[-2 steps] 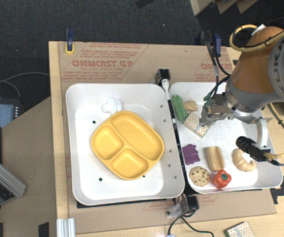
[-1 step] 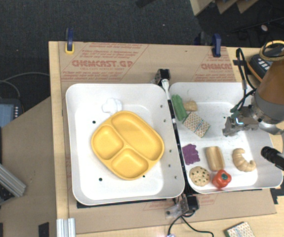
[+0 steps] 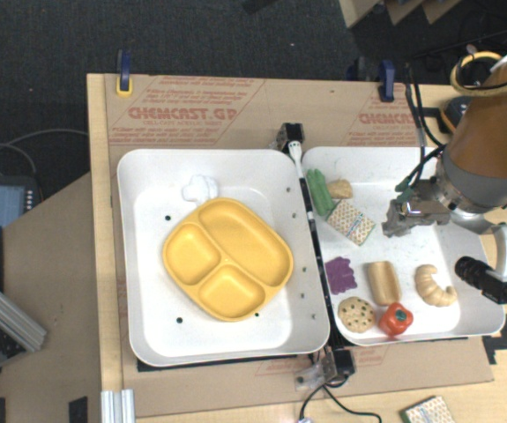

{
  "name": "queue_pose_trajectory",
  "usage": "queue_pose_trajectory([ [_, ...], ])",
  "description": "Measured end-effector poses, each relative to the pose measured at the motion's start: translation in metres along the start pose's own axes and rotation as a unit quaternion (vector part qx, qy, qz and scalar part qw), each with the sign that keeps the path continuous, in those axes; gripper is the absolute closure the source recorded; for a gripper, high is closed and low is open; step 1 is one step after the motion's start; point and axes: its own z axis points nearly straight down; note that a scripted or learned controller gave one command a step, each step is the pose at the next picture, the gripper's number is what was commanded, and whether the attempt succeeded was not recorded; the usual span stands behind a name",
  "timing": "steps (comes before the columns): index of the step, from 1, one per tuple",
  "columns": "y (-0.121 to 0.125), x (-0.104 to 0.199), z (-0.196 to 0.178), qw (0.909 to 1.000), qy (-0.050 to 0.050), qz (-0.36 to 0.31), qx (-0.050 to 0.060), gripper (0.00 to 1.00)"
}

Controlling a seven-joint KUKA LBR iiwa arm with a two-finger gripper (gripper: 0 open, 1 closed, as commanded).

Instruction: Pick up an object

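Claw (image 3: 400, 221): poised over the upper middle of the right bin (image 3: 473, 331); whether its fingers stand wide or narrow cannot be told from this angle, and nothing is seen between them.
Nearest object: patterned box (image 3: 351, 222), lying just to the camera-left of the claw, apart from it, its long axis running on a slant from upper left to lower right.
Beyond the box: green piece (image 3: 318, 192) and small tan piece (image 3: 340, 188), farther camera-left and slightly up from the claw.
Below the claw: tan cylinder (image 3: 382, 282), upright in the frame, and croissant (image 3: 436, 285) to its right; both near.
Farther below: purple piece (image 3: 340, 275), cookie (image 3: 356, 314), tomato (image 3: 395, 319).
Left bin (image 3: 138, 236): holds yellow divided plate (image 3: 227, 257), well apart from the claw.
Judgement: no pick made yet; the box is the shortest reach, calling for a short shift camera-left and a grip across its narrow side.
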Motion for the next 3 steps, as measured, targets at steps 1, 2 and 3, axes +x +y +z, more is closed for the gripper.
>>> queue_pose_trajectory([
  [1,0.0,-0.003,0.003,1.0,0.0,0.002,0.002,0.0],
  [2,-0.045,-0.035,0.132,1.0,0.001,0.005,0.006,0.0],
  [3,0.001,-0.031,0.126,1.0,-0.001,0.001,0.0,0.0],
])
